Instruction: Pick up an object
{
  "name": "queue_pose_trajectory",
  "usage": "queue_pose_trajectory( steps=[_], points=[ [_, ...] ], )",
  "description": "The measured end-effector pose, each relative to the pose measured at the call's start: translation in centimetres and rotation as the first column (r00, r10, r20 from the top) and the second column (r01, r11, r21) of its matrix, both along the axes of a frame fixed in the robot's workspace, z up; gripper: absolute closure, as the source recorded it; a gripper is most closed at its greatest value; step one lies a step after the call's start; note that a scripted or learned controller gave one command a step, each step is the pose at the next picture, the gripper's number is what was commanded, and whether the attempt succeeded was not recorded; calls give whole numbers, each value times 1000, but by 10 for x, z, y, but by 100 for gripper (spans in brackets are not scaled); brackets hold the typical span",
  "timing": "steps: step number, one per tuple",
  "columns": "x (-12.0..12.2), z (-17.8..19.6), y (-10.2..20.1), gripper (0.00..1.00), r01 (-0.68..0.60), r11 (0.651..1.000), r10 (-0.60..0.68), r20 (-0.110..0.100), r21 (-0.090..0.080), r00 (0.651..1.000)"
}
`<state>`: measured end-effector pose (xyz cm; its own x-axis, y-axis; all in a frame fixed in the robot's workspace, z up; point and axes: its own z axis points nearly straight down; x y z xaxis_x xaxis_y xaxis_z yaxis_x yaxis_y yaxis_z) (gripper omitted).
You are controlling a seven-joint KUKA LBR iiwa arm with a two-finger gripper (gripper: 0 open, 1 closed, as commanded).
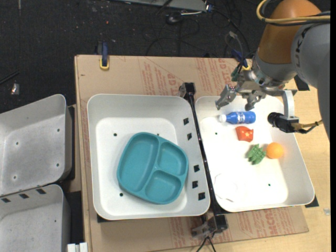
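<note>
- Two shallow white plastic bins sit side by side on the brown board counter (157, 70): the left bin (102, 106) and the right bin (294, 190).
- The left bin holds one thing: a teal plastic divided plate with three compartments (152, 168), lying flat near the bin's middle.
- The right bin holds four small things, all in its upper half.
- One small blue plastic bottle with a white cap (239, 118) lies on its side near the bin's far edge, cap pointing towards the left bin.
- One small red toy piece (244, 134) lies just below the bottle.
- One green toy piece (255, 154) lies below the red one, touching or just beside one orange ball (274, 150) on its right.
- The single grey arm with the orange band (286, 30) reaches in from the right.
- Its claw (242, 100) hangs just above the blue bottle with its fingers (224, 98) spread apart; nothing sits between them.
</note>
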<state>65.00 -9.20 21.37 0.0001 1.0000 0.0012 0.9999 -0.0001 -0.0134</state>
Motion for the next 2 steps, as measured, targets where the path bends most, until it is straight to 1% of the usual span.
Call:
queue_pose_trajectory(
  steps=[1,2],
  points=[
    [3,8,0,0,-2,1000,2,13,-1,1000],
    [3,-35,-1,0,0,1000,0,10,-2,1000]
  ],
)
